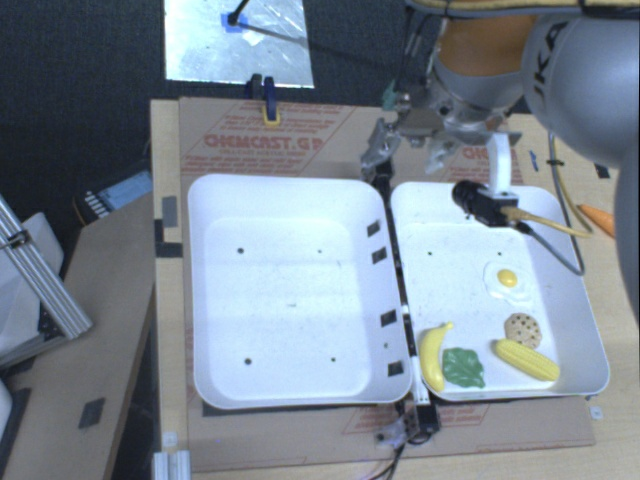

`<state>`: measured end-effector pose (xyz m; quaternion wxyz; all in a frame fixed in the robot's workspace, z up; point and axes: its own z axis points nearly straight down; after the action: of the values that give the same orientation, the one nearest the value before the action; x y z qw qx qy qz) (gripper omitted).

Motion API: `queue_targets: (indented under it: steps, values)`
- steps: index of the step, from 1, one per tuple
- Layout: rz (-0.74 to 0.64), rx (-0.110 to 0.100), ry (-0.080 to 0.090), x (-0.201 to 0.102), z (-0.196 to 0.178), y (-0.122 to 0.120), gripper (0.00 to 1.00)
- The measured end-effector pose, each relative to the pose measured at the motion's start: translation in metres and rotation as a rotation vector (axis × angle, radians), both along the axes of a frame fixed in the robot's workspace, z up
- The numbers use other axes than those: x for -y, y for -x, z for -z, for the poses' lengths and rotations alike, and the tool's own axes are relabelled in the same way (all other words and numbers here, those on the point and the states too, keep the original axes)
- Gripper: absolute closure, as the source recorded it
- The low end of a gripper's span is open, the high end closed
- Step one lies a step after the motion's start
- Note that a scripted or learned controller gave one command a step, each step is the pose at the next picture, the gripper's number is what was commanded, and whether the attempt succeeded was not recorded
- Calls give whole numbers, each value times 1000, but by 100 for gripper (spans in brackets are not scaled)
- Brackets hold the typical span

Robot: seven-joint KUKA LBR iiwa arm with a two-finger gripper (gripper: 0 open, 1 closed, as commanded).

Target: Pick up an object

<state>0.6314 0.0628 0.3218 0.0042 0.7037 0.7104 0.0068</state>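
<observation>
My gripper (410,153) hangs above the far edge of the bench, over the back end of the divider between the two bins. Its fingers are spread open and hold nothing. All the objects lie toward the near side of the right bin (575,298). A toy fried egg (507,279) sits nearest the gripper, with a brown cookie (522,328) below it. Along the front edge lie a yellow corn cob (526,360), a green leafy piece (463,368) and a yellow banana (433,356) beside the divider.
The left bin (205,268) is a shallow white tray. Both bins rest on a cardboard sheet (270,133). A shiny metal plate (238,26) lies behind it, with a blue and yellow clamp (267,96) at its front edge. The grey arm fills the upper right.
</observation>
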Motion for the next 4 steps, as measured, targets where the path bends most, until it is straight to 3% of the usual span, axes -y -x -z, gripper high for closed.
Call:
queue_targets:
  steps: [1, 2, 3, 4]
  values:
    - [1, -27, 3, -51, 141, 5, 0]
    - [5, -13, 3, -48, 122, 2, 100]
    - [2, -18, 3, -102, 244, -20, 100]
    - [-1, -18, 1, -167, 237, 20, 100]
